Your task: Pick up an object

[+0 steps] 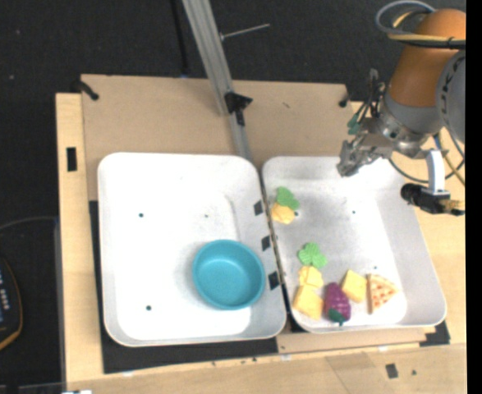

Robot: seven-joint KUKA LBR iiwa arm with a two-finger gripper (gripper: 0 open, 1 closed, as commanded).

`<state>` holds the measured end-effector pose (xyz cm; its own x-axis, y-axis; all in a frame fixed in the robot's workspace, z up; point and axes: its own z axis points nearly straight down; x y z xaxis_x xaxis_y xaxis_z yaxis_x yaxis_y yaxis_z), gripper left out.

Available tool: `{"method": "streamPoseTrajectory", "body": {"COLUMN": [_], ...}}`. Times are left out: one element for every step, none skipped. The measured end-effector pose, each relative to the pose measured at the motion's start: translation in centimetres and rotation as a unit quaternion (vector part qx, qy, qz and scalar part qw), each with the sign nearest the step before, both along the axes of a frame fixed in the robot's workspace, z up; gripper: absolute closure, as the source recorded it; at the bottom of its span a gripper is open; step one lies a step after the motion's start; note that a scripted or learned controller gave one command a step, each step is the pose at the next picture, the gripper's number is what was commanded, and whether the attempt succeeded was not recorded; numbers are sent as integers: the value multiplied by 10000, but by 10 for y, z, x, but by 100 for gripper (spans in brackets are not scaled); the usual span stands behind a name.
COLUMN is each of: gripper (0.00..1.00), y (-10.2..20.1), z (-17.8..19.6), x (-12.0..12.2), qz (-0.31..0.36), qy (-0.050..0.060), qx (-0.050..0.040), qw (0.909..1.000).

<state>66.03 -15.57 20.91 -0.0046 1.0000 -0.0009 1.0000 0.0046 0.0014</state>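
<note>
Lower right of frame, front edge of the right shallow white plastic bin (405,220): cluster of small plastic toy foods. Purple grape bunch (337,301) sits front centre, touching a yellow cheese-like block (308,301) on its left. Behind that, a smaller yellow block (310,277) and a green leafy piece (311,255). Right of the grapes: yellow cube (354,285), then an orange pizza-slice wedge (379,291) nearest the bin's right wall.

Lower centre: round blue plastic bowl (228,273), upright, in the left shallow white bin (142,187), against its right front corner.

Mid frame, just inside the right bin's left wall: yellow-and-green corn-like toy (284,205), well apart from the front cluster.

Upper right: two-finger gripper (349,164) hangs over the right bin's back rim, nothing visible between the fingers; open or closed, cannot tell at this angle. Well apart from every toy. Grey arm with orange band (425,23) rises behind it.

Upper centre: grey metal pole (212,56) slants up from between the bins.
</note>
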Motion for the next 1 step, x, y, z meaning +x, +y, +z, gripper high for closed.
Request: {"method": "streamPoseTrajectory", "body": {"gripper": [100], "y": [45], "z": [16], "x": [-12], "qz": [8], "qy": [-3], "qx": [13], "qw": [10000]}}
